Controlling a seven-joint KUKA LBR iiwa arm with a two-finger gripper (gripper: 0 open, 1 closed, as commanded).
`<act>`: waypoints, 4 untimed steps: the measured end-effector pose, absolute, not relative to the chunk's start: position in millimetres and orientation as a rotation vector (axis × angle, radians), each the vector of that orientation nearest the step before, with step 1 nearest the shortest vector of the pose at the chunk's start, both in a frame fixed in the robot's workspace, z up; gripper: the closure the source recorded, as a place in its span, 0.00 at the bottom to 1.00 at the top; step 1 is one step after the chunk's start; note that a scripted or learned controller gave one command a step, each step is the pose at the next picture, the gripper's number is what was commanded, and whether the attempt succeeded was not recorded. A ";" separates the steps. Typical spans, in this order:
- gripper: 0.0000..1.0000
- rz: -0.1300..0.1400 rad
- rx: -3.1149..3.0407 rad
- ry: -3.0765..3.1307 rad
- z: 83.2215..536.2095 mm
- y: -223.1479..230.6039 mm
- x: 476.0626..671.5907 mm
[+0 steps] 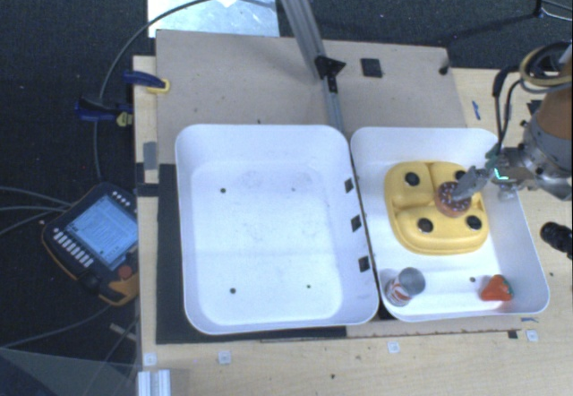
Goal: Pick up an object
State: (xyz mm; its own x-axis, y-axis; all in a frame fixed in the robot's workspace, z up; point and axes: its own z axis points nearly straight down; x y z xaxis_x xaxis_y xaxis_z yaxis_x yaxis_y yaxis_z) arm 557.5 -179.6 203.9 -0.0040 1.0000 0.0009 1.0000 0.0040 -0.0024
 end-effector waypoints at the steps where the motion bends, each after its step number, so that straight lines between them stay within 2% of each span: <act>1: 0.00 -0.002 -2.217 -2.228 205.7 -179.6 558.7; 2: 0.00 0.001 -2.219 -2.224 144.3 -181.9 561.3; 3: 0.00 -0.012 -2.224 -2.237 131.1 -183.5 565.3; 4: 0.00 -0.012 -2.225 -2.235 127.4 -183.3 565.4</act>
State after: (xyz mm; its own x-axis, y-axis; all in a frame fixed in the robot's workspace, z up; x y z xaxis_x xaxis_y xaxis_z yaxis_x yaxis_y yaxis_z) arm 565.4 -183.3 127.4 -0.0044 1.0000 -0.0034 0.9999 0.0044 0.0142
